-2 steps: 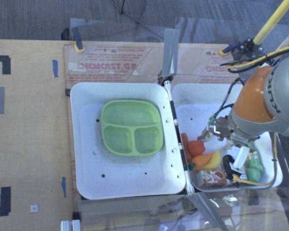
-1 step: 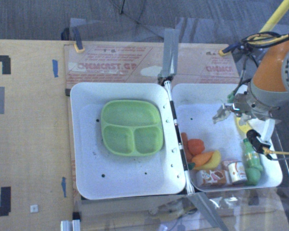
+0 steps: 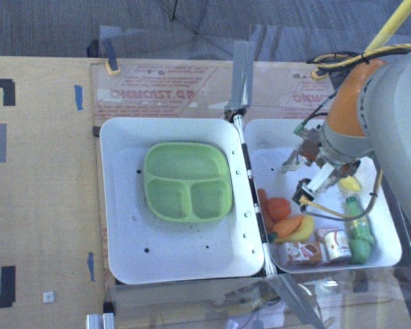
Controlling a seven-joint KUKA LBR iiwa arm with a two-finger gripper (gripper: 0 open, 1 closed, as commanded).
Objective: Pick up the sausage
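Observation:
The sausage (image 3: 262, 203) is a thin reddish-brown piece lying along the left wall of the right bin (image 3: 274, 139). It touches a red tomato-like toy (image 3: 278, 208) on its right. My gripper (image 3: 295, 181) hangs over the middle of the right bin, a little to the right of the sausage and further back. It is open, with nothing between its fingers. The grey arm with its orange band (image 3: 346, 108) reaches in from the right.
An orange carrot (image 3: 288, 225) and a yellow banana (image 3: 303, 230) lie just in front of the tomato. A packet (image 3: 303, 252), a can (image 3: 335, 245), and a green bottle (image 3: 359, 235) crowd the front right corner. The left bin (image 3: 123, 184) holds a green divided plate (image 3: 188, 181).

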